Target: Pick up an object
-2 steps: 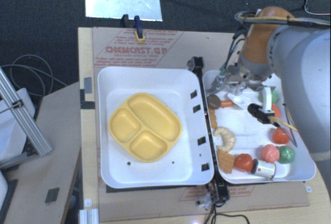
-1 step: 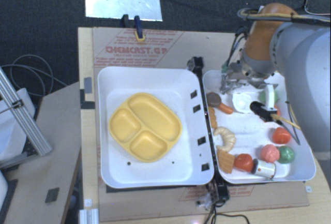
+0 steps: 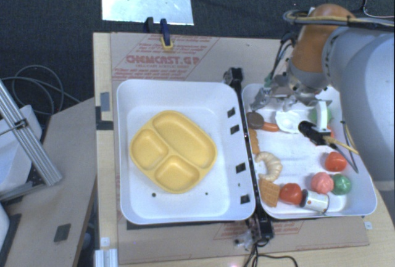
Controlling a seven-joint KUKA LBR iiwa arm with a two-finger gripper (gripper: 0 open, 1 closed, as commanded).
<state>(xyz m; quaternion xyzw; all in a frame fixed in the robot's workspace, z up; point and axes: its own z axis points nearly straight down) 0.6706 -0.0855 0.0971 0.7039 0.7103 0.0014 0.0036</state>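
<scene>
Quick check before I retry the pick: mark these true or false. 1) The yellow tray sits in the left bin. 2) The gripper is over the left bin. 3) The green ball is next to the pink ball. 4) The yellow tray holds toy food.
1) True: the yellow tray lies in the left bin.
2) False: the gripper is over the right bin, at its far end.
3) True: the green ball is beside the pink ball.
4) False: its three compartments hold nothing.

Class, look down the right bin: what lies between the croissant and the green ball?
In the camera view, a pinkish ball lies between the croissant and the green ball, right beside the green one. A red tomato-like piece sits just below that line.
</scene>
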